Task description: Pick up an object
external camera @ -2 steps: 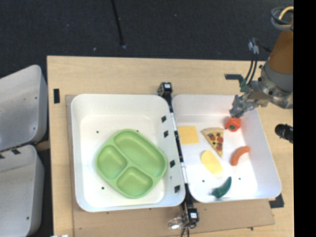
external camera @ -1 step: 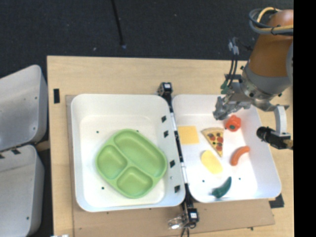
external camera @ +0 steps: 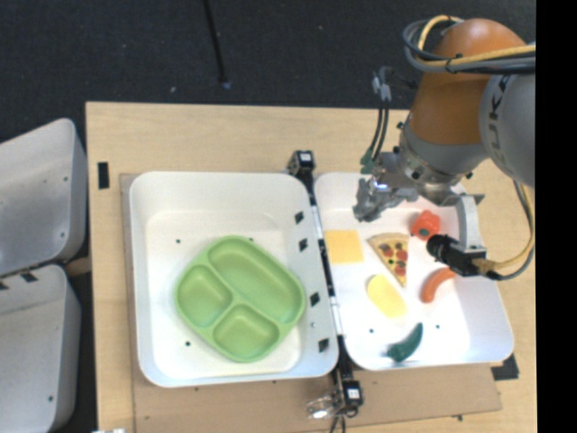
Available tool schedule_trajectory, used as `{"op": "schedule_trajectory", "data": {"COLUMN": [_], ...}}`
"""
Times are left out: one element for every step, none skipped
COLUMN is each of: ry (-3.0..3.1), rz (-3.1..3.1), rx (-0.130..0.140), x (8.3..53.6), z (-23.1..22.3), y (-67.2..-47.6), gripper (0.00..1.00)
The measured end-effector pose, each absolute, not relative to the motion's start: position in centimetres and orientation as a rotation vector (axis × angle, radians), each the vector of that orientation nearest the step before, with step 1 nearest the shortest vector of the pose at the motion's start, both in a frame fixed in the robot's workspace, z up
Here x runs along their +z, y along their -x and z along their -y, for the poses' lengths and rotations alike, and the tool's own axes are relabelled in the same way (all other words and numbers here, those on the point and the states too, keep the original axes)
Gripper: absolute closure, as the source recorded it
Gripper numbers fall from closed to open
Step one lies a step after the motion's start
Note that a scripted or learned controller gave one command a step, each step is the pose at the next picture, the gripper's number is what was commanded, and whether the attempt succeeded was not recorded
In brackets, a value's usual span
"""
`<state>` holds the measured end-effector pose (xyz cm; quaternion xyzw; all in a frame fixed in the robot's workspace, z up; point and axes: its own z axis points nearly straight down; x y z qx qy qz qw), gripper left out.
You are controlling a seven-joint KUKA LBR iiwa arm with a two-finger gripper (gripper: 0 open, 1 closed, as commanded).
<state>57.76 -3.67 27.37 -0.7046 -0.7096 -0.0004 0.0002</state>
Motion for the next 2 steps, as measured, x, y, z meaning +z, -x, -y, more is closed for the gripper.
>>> {"op": "schedule_trajectory", "data": {"ry": [2.212,2.212], "rz": [2.229,2.228], "rx": [-0.001,0.001], "x": [27.7,26.5], "z": [-1.8,-7.8], "y": [-56.7,-56.0], "gripper": [1.0,1.0]}}
